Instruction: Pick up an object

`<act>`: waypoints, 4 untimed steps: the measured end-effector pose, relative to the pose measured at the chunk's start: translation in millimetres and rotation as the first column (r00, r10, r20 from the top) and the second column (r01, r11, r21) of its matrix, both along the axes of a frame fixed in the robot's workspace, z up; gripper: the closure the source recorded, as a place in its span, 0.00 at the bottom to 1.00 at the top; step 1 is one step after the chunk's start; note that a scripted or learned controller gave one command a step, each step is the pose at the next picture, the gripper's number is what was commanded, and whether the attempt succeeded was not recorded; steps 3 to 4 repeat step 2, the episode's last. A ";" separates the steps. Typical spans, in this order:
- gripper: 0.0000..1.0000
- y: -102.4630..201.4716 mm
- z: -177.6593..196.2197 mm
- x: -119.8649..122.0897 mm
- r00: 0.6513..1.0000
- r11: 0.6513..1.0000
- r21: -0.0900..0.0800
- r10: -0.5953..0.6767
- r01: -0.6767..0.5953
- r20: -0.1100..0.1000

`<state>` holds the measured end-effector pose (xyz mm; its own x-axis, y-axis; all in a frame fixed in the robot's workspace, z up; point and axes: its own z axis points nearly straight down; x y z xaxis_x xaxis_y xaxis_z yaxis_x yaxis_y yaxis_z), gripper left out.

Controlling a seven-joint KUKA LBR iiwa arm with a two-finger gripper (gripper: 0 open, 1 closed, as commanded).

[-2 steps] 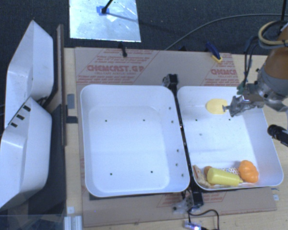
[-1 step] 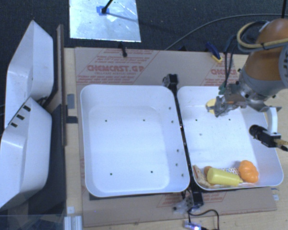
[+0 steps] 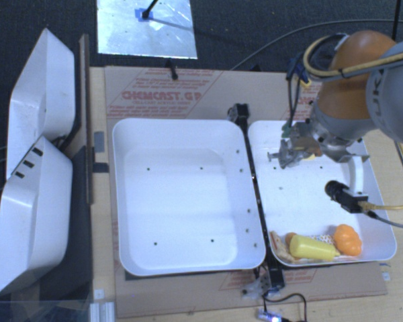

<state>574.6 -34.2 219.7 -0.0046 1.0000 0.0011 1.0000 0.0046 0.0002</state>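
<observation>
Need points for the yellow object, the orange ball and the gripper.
yellow object (image 3: 313,248), camera view, middle of its body
orange ball (image 3: 348,239), camera view, top of its surface
gripper (image 3: 287,154), camera view, between its fingertips, over the right bin

Shiny metal sheet (image 3: 146,17) lies beyond the cardboard (image 3: 168,89); two white covers (image 3: 33,180) lean at far left.

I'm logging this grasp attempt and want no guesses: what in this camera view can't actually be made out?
- Gripper: too small and blurred in the camera view to tell open from shut, or whether it holds anything.
- Pale yellowish thing by the gripper: mostly hidden by the wrist, unidentifiable.
- Items beside the yellow object and orange object in the right bin: overlapping, too small to name.
- Arm: cut off by the right edge.
</observation>
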 end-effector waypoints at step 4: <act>1.00 104.0 14.3 8.7 1.000 1.000 0.000 0.000 0.000 0.001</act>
